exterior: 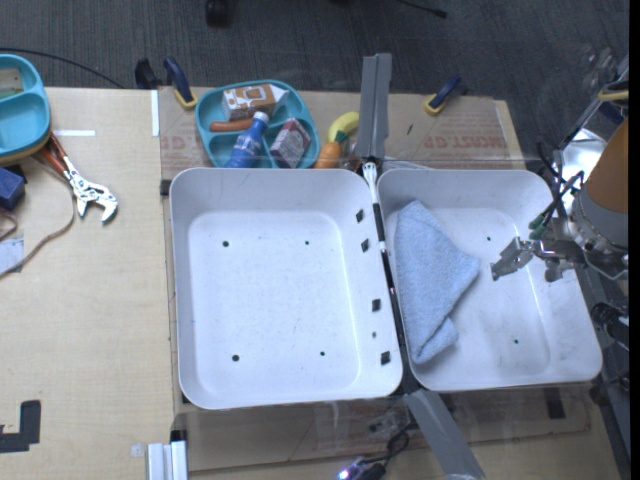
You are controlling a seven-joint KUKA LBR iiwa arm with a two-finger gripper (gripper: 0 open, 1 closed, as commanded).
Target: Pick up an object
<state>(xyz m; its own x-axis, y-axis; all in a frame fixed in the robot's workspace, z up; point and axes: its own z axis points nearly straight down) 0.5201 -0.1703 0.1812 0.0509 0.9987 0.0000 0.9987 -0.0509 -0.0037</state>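
A light blue cloth point(430, 273) lies crumpled in the left half of the right bin point(520, 363), running from the back towards the front. My gripper point(527, 264) hovers over the right part of that bin, a little to the right of the cloth and apart from it. Its fingers point(505, 261) are spread open with nothing between them. The arm's orange band point(612, 173) shows at the right edge.
The left bin point(185, 298) stands beside the right one, with a metal post point(374, 108) rising between them at the back. Behind the left bin sits a blue tray point(258, 123) of toy food, with a banana point(343, 126). A wrench point(88, 193) lies far left.
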